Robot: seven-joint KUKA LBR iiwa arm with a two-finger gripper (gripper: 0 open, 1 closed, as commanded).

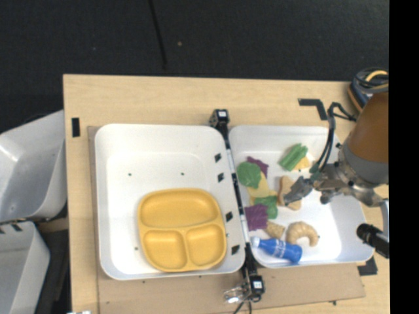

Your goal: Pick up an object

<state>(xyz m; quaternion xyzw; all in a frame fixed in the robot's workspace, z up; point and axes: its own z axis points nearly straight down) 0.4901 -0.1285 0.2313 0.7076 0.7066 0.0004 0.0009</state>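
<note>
The jaws hang low inside the right-hand shallow white bin; whether they are parted or closed on anything cannot be told. Directly under them lies a small tan, lumpy toy piece, touching or nearly so. Crowding close: a green ridged plastic vegetable above, a round green leafy toy and purple scraps to the left, a beige croissant-shaped toy and a blue-and-white bottle below. A yellow three-compartment plastic tray sits well left, in the other white bin on the pale wooden surface.
</note>
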